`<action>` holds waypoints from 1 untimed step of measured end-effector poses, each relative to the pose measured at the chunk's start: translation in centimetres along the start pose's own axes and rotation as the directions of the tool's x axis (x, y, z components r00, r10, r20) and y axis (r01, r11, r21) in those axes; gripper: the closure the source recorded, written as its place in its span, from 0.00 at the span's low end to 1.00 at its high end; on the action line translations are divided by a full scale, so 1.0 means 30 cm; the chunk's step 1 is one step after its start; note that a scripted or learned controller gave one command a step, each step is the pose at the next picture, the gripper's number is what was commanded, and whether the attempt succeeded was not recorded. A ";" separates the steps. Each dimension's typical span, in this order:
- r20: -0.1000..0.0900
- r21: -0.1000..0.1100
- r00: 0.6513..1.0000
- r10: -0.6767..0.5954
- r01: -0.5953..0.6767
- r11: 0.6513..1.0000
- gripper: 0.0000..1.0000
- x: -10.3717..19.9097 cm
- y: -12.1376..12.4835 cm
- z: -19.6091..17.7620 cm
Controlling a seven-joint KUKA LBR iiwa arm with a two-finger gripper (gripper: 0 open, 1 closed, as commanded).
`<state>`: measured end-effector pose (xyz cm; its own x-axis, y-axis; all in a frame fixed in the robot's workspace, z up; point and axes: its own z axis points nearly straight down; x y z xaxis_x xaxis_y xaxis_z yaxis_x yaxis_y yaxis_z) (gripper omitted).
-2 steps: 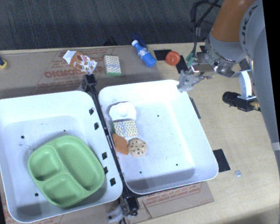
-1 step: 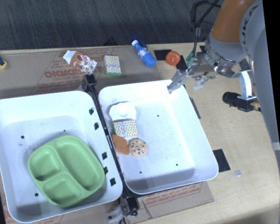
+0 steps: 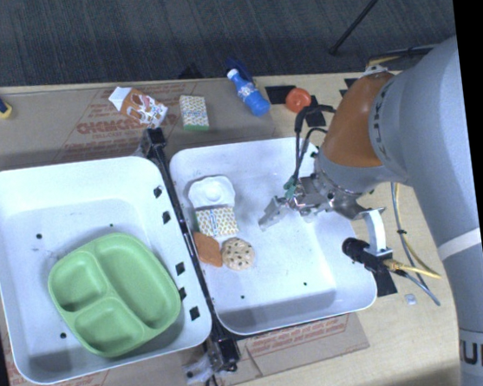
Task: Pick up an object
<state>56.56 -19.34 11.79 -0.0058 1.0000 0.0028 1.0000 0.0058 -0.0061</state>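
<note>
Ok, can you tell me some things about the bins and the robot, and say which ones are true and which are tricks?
1. The green divided plate lies in the left bin. True.
2. The cookie sits in the right bin, near the divider. True.
3. The blue bottle is inside the right bin. False: it lies on the cardboard behind the bins.
4. The gripper is over the left bin. False: it is over the right bin, right of the white carton.
5. The gripper holds the cookie. False: the cookie lies apart from it on the bin floor.
</note>
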 end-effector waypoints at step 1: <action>0.000 0.000 1.000 -0.001 0.001 1.000 0.00 0.163 -0.300 0.074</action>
